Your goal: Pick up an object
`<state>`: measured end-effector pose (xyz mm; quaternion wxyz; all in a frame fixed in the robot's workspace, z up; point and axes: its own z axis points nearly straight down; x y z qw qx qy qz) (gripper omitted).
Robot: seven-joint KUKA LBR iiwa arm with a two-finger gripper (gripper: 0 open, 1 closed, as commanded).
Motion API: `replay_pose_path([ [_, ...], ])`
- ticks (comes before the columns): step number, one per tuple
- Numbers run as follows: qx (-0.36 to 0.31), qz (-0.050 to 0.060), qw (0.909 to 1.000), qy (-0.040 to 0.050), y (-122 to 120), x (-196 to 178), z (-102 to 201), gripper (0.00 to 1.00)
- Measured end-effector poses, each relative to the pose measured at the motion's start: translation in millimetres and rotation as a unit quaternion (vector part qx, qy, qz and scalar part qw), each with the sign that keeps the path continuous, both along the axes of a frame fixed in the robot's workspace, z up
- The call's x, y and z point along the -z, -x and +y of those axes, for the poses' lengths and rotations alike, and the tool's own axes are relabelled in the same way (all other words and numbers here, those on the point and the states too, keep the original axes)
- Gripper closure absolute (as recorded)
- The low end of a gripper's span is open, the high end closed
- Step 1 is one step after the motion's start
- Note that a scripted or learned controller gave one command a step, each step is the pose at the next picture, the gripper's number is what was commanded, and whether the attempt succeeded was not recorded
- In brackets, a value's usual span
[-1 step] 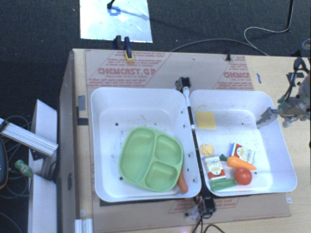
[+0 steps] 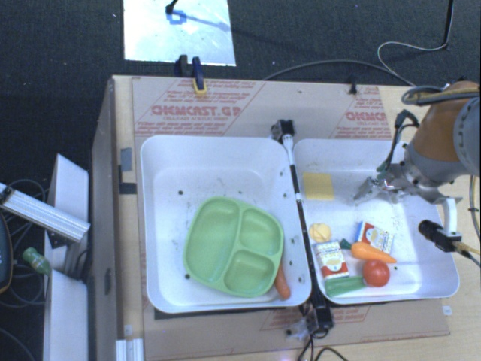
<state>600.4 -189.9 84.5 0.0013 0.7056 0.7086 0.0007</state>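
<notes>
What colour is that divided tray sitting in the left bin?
Light green; the divided tray shows clearly in the camera view, inside the white left bin.

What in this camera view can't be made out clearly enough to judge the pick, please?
- Gripper: small and blurred over the right bin; finger state unreadable.
- Arm: cut off by the view's right edge.
- Sausage: partly tucked under the green tray rim.
- Small cartons: print too small to read.
- Green item: partly hidden by the tomato.
</notes>
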Motion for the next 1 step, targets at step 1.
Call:
replay_pose_path([
  [1, 0.000, 0.001, 1.0000, -0.0004, 31.0, 0.2, 38.1, 0.00],
])
